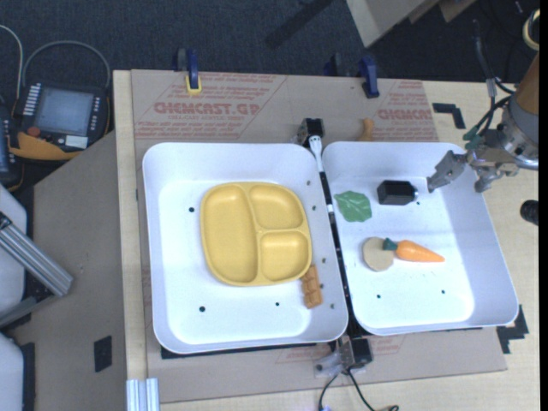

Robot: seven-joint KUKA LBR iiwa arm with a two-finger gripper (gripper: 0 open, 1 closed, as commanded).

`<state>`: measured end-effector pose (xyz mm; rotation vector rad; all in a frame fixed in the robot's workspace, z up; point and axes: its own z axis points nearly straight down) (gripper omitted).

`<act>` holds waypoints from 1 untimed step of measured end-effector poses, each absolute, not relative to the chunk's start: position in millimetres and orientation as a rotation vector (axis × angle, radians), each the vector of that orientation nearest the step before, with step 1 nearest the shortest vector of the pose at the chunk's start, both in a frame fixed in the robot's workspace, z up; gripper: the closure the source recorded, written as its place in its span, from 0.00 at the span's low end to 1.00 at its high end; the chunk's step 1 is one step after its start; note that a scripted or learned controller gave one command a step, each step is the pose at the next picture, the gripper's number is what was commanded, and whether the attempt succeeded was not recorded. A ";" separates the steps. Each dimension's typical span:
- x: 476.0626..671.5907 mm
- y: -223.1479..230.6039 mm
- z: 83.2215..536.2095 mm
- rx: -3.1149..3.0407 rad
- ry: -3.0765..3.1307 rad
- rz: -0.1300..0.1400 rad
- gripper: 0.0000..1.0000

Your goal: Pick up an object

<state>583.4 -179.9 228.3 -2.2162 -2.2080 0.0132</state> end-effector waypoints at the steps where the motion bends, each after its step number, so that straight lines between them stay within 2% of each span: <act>1: 586.2 -179.2 236.4 -2.220 -2.221 0.001 0.00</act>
